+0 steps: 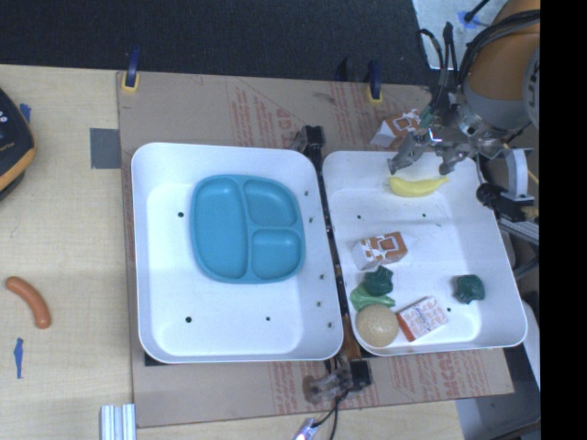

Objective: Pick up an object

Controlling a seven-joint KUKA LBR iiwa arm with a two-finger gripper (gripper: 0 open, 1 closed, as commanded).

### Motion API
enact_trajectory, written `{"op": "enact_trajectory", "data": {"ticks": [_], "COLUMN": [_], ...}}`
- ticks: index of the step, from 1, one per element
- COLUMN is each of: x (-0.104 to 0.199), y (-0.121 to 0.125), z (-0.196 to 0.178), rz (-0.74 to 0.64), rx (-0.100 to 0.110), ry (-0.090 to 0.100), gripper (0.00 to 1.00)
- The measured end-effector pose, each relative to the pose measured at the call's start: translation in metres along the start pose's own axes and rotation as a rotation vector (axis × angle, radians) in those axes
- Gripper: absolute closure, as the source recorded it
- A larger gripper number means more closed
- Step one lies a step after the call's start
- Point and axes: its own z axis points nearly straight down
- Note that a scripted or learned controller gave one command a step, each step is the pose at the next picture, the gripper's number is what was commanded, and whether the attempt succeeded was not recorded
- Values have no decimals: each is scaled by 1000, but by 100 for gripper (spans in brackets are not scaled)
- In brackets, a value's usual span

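banana under gripper at far edge of right bin

banana (417, 185), yellow and lying flat, sits on the floor of the right bin (495, 246) near its far wall. we find the gripper (427, 157) directly above it, its two fingers spread apart, one toward each end of the fruit. we see nothing clamped between them, so we record the jaws as released; whether the fingertips touch the banana we cannot tell from this angle.

the grey arm (500, 62) with its orange band enters from the right, over the far right corner of the same bin.

nearer the middle of the right bin we note a small white and orange carton (382, 248). toward the near edge lie a green leafy item (374, 287), a round beige item (376, 325) touching it, and a red and white packet (423, 318) just beside that. a dark green lump (470, 288) rests apart, near the right wall.

the left bin (156, 273) holds a blue divided plate (247, 228) with three compartments, set toward its far half.

outside the bins, a second white and orange carton (397, 128) lies on the cardboard beyond the right bin. a sausage (28, 301) lies on the bench, well apart to the left.
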Motion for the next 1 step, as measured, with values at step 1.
{"op": "enact_trajectory", "data": {"ticks": [1], "x": [-63], "y": [-1], "z": [-13], "rz": [3], "rx": [1], "ry": [-2], "gripper": [0]}}
